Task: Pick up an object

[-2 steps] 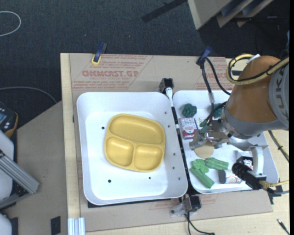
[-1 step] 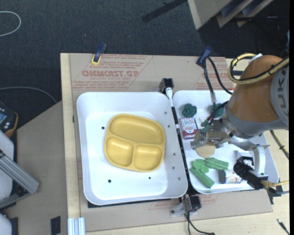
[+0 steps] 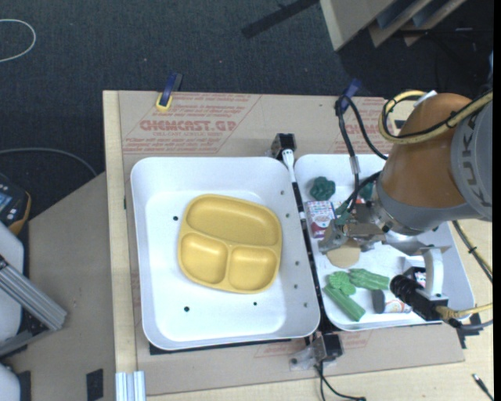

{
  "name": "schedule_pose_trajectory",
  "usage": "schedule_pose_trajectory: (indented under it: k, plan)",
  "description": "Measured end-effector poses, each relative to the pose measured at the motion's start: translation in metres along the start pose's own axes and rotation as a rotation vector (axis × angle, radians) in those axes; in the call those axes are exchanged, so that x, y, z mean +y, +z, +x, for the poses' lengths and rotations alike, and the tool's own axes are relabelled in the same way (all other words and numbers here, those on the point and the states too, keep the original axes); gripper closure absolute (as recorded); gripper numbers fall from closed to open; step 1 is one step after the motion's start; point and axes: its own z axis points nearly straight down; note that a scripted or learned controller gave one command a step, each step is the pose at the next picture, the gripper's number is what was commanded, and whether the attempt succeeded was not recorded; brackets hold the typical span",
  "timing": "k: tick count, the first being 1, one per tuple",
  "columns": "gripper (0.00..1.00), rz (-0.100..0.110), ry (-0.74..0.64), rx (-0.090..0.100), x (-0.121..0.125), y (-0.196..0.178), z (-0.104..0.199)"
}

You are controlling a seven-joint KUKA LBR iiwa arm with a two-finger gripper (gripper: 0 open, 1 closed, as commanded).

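My pincer [image 3: 350,233] hung low in the right bin [image 3: 460,270], and I could not tell whether it was clenched, released or grasping anything. Touching it on the near side lay a round tan piece [image 3: 343,256]. A green plastic toy [image 3: 352,287] lay nearer the front wall, a small red-and-white packet [image 3: 319,217] beside the left wall, a dark green lump [image 3: 322,188] behind that. The left bin [image 3: 153,235] carried a yellow divided plate [image 3: 230,243].

Dark blue-grey carpet floor [image 3: 117,47] surrounds a tan cardboard-covered counter [image 3: 211,121] printed with red lettering. A thin white cable loop [image 3: 16,39] lies on the carpet at upper left; a pale wooden furniture piece [image 3: 376,19] stands at top.
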Motion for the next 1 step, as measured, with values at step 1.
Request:
schedule_pose_trajectory:
  k: [1]
  plan:
    - [1.0,-0.002,0.001,-0.001,0.0063,-0.009,-0.0004]
